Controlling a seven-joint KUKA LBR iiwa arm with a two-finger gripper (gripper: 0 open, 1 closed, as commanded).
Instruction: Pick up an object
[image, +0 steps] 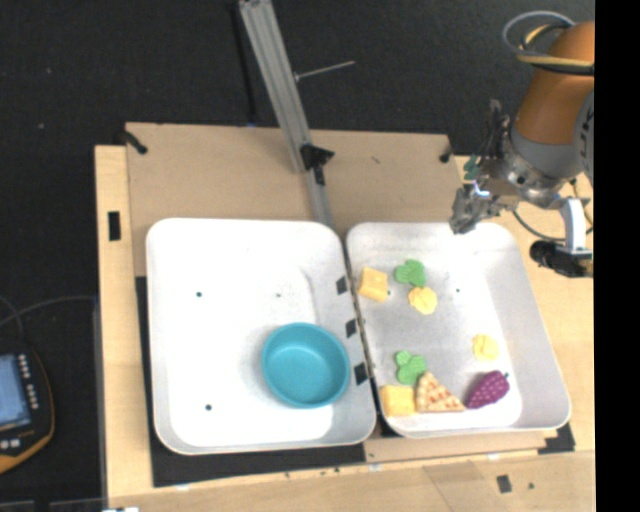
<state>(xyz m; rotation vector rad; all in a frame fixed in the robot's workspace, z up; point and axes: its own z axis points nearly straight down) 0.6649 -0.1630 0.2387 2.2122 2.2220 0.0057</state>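
Room: dark floor surrounds a pale wooden table (115, 300); a grey metal post (285, 110) slants up from behind the bins.
Surface: two shallow white bins sit side by side on the table, touching along their inner edges.
Left bin (200, 260): holds a teal bowl (303, 364), upright, near the bin's front right corner.
Right bin (520, 330): holds small toy foods, spread apart so each likely offers a free side for a grasp.
Candidates: a yellow block (374, 285) and a green piece (409, 272) near the back; a yellow lump (423, 299) just beside them; a small yellow piece (485, 347) alone toward the right.
Front cluster: a purple grape bunch (487, 389), a pizza slice (435, 394), a second yellow block (398, 401) and a green clover shape (408, 367), close together, some touching.
Tool (466, 215): hangs over the back right corner of the right bin; nothing is seen between its fingers, and whether they are spread or closed I cannot tell.
Judgement: the pick is not yet begun; the lone yellow piece looks the easiest target.
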